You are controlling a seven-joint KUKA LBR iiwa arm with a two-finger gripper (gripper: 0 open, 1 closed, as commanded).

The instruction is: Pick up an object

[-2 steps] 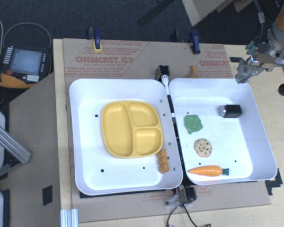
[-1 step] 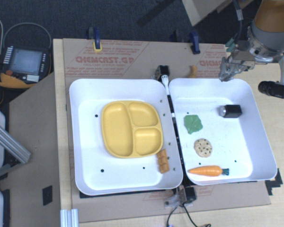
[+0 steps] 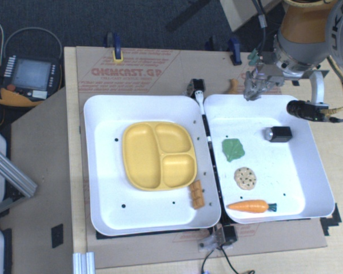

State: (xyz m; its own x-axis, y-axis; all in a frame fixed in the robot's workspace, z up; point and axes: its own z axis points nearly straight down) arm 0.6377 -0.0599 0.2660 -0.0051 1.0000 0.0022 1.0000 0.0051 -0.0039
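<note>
My gripper [image 3: 252, 93] hangs over the far rim of the right bin [image 3: 308, 170], near its back left corner, with nothing seen in it. Inside that bin lie a green leafy piece [image 3: 233, 148], a speckled round cookie [image 3: 245, 178], an orange carrot [image 3: 248, 206] along the near wall, and a small black and grey block [image 3: 278, 133] toward the back right. All of these sit nearer the camera than the gripper. The left bin [image 3: 103, 170] holds a yellow divided plate [image 3: 159, 154] and a small brown snack piece [image 3: 196, 194] by its near right corner.
A black cylindrical part [image 3: 304, 110] with a cable juts over the right bin's back right edge. Clamps [image 3: 118, 45] hold the cardboard sheet at the back. A handheld pendant [image 3: 28, 76] lies off the bench at far left. The two bins meet at a ridge [image 3: 208, 153].
</note>
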